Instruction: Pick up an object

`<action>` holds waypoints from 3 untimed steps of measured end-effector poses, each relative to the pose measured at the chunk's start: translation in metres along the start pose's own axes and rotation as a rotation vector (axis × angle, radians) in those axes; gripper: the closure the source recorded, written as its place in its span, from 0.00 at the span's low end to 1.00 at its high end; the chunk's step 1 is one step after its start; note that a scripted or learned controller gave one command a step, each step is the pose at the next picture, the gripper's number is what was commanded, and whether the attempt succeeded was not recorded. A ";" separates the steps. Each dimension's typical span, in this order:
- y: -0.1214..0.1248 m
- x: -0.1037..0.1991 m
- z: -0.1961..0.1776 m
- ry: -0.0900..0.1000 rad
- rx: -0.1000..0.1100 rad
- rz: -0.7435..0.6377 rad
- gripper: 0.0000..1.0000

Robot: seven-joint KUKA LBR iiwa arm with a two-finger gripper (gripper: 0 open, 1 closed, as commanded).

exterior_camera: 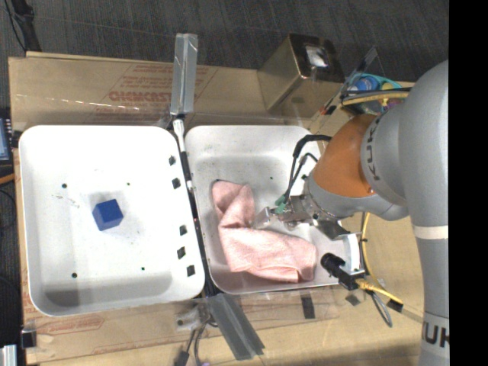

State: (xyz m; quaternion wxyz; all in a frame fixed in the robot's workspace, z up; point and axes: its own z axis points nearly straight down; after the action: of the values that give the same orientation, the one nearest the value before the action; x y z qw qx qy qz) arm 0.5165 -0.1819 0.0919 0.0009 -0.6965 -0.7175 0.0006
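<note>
**Gripper low over the cloth in the right bin**

Two white bins sit side by side. The left bin (pixel 46 204) holds one blue cube (pixel 108 213), lying alone near its middle. The right bin (pixel 244 147) holds one pink cloth (pixel 259 242), crumpled along its lower half. One arm (pixel 396 166) reaches in from the right, its gripper (pixel 284 213) down at the cloth's upper right edge. I cannot tell how it is set, or whether it has hold of any cloth.

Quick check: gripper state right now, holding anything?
Gripper: low in the right bin, at the pink cloth; open or closed cannot be told, and no hold is visible.
</note>
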 end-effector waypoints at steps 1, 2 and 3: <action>0.037 0.080 0.000 0.001 -0.001 -0.097 0.00; 0.088 0.085 -0.001 0.000 0.000 -0.145 0.00; 0.008 0.049 0.001 0.001 0.001 -0.253 0.00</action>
State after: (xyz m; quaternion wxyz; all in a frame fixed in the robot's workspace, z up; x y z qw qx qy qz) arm 0.5232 -0.1327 0.0913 0.0018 -0.6003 -0.7998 0.0007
